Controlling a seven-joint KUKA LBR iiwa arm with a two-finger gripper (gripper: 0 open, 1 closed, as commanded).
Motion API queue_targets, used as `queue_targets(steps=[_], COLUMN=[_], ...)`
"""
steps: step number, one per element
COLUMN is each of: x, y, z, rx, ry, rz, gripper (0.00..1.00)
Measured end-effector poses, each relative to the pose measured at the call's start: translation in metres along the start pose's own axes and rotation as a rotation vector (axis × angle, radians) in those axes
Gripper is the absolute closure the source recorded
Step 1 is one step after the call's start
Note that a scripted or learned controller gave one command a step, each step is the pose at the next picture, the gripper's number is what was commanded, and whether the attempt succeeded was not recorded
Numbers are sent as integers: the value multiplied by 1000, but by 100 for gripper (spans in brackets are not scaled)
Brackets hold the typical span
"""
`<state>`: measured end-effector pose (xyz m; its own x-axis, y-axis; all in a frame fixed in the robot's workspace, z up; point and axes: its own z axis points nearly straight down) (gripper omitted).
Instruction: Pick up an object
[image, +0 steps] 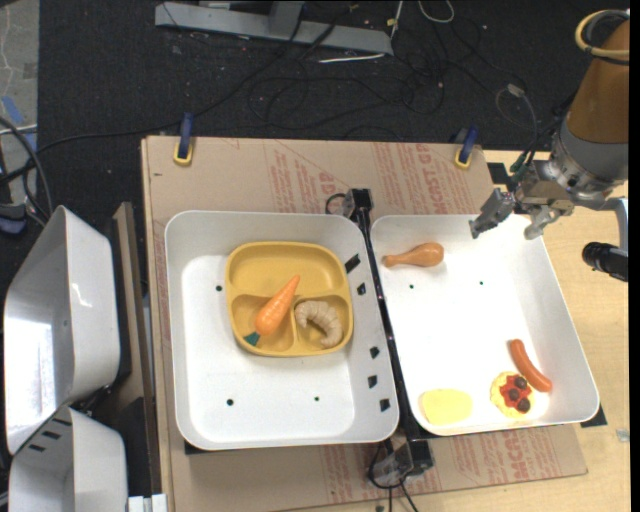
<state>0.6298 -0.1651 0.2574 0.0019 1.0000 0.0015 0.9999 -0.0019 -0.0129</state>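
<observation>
My gripper (515, 222) hangs over the far right corner of the right bin (560, 300), its two fingers spread apart with nothing between them. A toy chicken drumstick (416, 257) lies at the far left of that bin, well left of the gripper. Near the front right lie a red sausage (530, 365), a small pizza-like piece (513, 393) and a flat yellow disc (445, 405). In the left bin (200, 400) a yellow divided plate (245, 275) holds a carrot (277, 305) and a shrimp (322, 321).
The bins sit side by side on a cardboard-covered bench (300, 165) held by yellow clamps (183, 150) at the back. White containers (55, 330) stand at the left edge. Cables run across the dark floor behind.
</observation>
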Motion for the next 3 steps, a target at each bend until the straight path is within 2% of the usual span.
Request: queue_targets(steps=[1, 2, 3], x=[1, 11, 5], y=[2, 2, 2], z=[-9, 46, 108], rx=[-13, -9, -8], ry=[-2, -1, -1], rz=[-3, -6, 0], gripper=[0, 0, 0])
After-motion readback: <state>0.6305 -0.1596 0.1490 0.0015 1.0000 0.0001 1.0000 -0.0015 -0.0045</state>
